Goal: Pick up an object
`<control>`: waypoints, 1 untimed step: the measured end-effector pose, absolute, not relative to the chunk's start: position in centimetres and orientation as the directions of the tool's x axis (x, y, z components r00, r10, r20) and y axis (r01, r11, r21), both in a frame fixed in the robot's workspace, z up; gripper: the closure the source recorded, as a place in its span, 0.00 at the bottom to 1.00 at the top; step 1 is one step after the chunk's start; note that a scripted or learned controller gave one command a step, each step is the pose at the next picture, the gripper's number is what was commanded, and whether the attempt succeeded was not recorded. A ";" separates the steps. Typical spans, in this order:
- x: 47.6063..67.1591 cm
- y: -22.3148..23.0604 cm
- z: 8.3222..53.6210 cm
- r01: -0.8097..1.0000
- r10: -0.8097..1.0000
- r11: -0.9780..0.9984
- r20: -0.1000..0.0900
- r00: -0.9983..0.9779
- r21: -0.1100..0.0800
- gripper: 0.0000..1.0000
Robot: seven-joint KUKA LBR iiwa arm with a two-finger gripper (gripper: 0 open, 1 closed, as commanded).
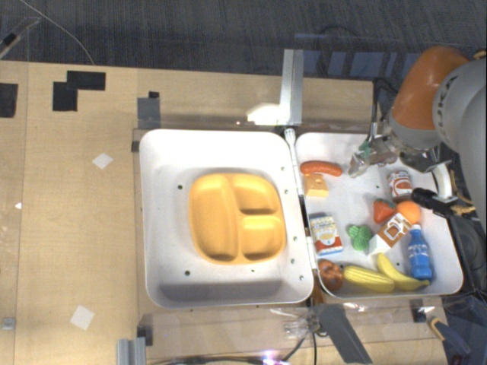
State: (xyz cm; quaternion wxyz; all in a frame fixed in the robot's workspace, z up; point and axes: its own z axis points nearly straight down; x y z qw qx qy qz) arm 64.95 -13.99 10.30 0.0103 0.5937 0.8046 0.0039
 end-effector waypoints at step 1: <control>64.9 -13.9 10.2 0.955 0.955 0.296 -0.011 -0.296 0.017 0.00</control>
